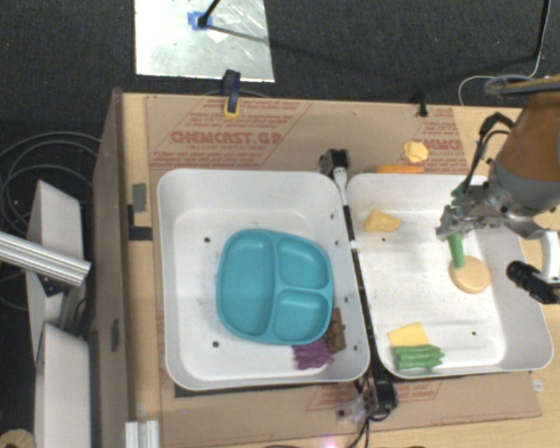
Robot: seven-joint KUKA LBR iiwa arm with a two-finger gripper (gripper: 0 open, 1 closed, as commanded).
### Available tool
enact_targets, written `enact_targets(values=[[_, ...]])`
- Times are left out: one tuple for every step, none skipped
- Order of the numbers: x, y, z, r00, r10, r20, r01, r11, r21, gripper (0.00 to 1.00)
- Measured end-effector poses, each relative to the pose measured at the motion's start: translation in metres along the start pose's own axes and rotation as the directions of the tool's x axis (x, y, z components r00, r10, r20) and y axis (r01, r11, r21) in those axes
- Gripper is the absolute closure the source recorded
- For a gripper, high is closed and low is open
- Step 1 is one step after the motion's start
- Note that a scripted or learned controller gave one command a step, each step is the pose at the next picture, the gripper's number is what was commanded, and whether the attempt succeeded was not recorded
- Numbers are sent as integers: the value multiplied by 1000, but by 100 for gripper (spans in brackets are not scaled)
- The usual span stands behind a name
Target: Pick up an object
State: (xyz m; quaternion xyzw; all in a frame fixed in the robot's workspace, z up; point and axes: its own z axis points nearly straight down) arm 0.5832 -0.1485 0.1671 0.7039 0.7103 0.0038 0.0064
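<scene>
Bins first: we see two shallow white ones side by side on the bench, the left bin (182, 278) and the right bin (527, 343), their inner walls meeting along a line down the middle. From the centre of the left bin, a teal divided plate (273, 286) fills most of the floor, with a small purple object (310, 355) just off its edge at about 5 o'clock and a brown piece (336, 332) touching that edge at about 4 o'clock. In the right bin we count several things, taking the bin's middle as the clock's centre: a yellow wedge (384, 220) at about 10 o'clock, a yellow block (409, 334) at about 7 o'clock with a green bumpy item (417, 357) touching it on its 6 o'clock side, and a tan disc (470, 276) with a green stem (456, 249) rising from it at about 3 o'clock. The arm (541, 157) comes in from 3 o'clock, its orange band uppermost, and the gripper (459, 220) sits right at the top of the green stem. At this slant we cannot tell whether the claw is wide, narrow or closed on the stem. Beyond the right bin's far wall, at about 12 o'clock, an orange stick (400, 168) and a pale round piece (415, 151) lie on the cardboard.
</scene>
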Motion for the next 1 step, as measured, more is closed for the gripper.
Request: enact_targets(values=[[74, 32, -19, 1000, -3, -4, 3, 1000, 9, 100]])
